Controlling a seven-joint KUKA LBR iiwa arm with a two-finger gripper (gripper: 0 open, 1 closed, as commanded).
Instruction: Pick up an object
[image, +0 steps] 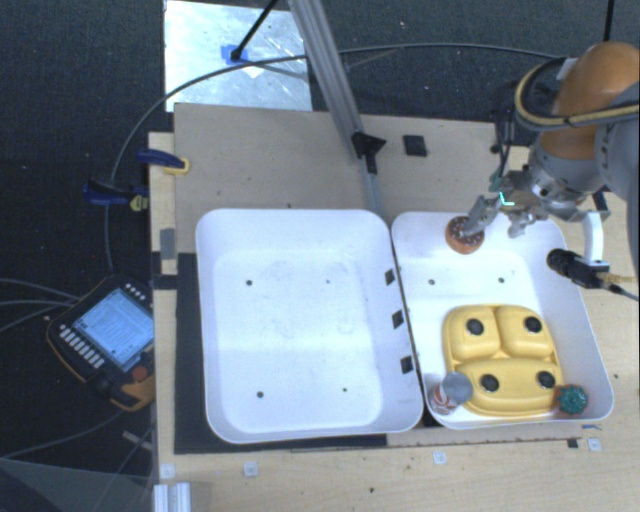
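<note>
two white bins sit side by side on the counter. the left bin holds nothing that can be made out. in the right bin, a yellow block lies near the front, with a grey cap touching its left front corner and a green ball at its right front corner. the arm reaches over the bin's far edge; its jaws hang just above a small brown disc. a pendant lies left of the counter.

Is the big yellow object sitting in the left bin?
No, the yellow object lies in the right bin, toward its near end.
</note>
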